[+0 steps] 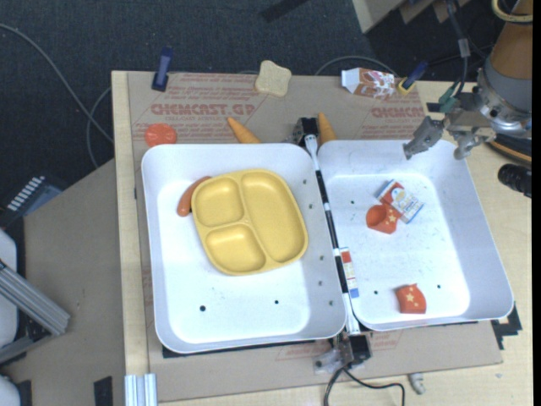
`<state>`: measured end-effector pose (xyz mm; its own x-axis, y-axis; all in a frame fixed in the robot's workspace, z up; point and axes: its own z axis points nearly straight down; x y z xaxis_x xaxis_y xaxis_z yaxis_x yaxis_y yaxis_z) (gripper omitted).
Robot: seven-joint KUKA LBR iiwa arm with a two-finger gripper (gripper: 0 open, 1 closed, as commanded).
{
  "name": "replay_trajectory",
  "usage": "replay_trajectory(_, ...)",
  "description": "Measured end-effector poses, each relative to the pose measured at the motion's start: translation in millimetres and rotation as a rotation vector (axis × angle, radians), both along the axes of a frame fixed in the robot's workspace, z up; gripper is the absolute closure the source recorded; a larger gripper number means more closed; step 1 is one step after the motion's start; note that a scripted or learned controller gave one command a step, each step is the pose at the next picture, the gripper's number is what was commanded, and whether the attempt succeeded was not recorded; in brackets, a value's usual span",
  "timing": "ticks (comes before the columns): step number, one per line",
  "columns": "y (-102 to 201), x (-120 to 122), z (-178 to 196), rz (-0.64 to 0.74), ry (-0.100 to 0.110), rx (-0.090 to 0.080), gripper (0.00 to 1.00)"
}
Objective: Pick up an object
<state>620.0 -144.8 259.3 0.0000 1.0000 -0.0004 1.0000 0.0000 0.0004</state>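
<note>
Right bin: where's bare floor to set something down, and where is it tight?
In the right bin, bare floor runs along the left side by the divider, and between the red cup and the red block. It is tight at the upper middle, where the small carton touches the cup, below the open gripper.

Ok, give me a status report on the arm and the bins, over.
Pincer open, above right bin's far edge, holding nothing. Small carton, red cup and red block untouched in that bin. Nothing blocking the drop.
</note>
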Motion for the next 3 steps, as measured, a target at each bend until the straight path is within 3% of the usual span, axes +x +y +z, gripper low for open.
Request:
replay_trajectory(1, 17, 15, -170, 0.002, -0.008, -0.001, 0.00)
replay_trajectory(2, 30, -30, -169, 0.000, -0.014, -0.005, 0.00)
replay_trajectory(3, 28, -30, -159, -0.002, -0.018, -0.009, 1.00)
